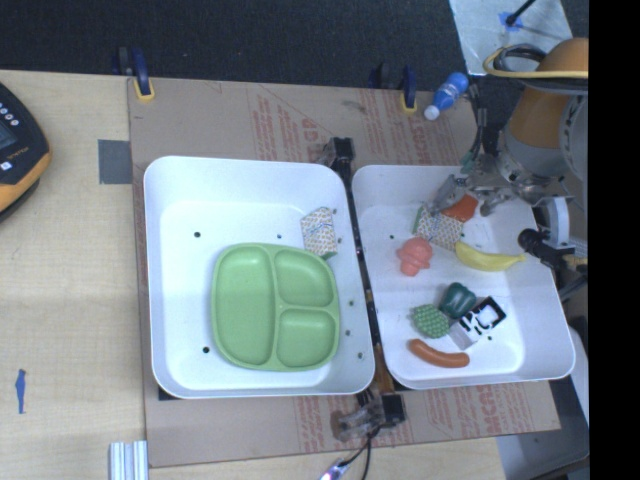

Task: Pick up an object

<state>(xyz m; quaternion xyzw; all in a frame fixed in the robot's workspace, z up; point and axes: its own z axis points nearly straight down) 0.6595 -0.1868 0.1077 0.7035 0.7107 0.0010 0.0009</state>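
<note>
Orange object (461,208) — half hidden beneath end effector (468,190).

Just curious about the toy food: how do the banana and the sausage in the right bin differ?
The banana is yellow, the sausage orange-red. The banana curves and tapers to points, while the sausage is nearly straight with rounded ends. The banana lies mid-bin, and the sausage lies by the near wall. Both are small, elongated and lying flat.
</note>
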